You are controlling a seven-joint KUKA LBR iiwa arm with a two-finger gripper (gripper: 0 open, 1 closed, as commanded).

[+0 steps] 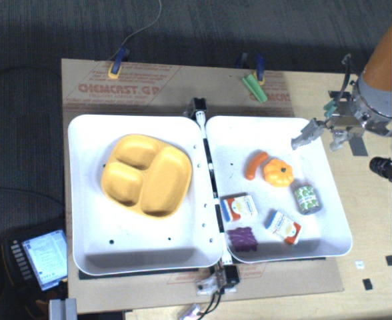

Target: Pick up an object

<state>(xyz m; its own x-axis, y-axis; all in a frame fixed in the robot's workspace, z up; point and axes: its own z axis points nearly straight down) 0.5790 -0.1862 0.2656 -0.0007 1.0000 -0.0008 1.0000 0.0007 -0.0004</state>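
Observation:
The right bin (329,179) holds an orange sausage-shaped toy (254,165), a small orange pumpkin (278,172), a green patterned can (306,199), two white cartons (239,208) (283,226) and a purple grape bunch (242,239). My gripper (331,139) hangs over the bin's far right corner, up and to the right of the pumpkin. It is open, its fingers (305,135) spread wide with nothing between them.
The left bin (89,232) carries a large yellow bread-like lump (147,174). A black divider (209,172) runs between the bins. Blue (119,62) and green (255,87) clips sit on the cardboard at the back. A small screen (44,257) stands at the lower left.

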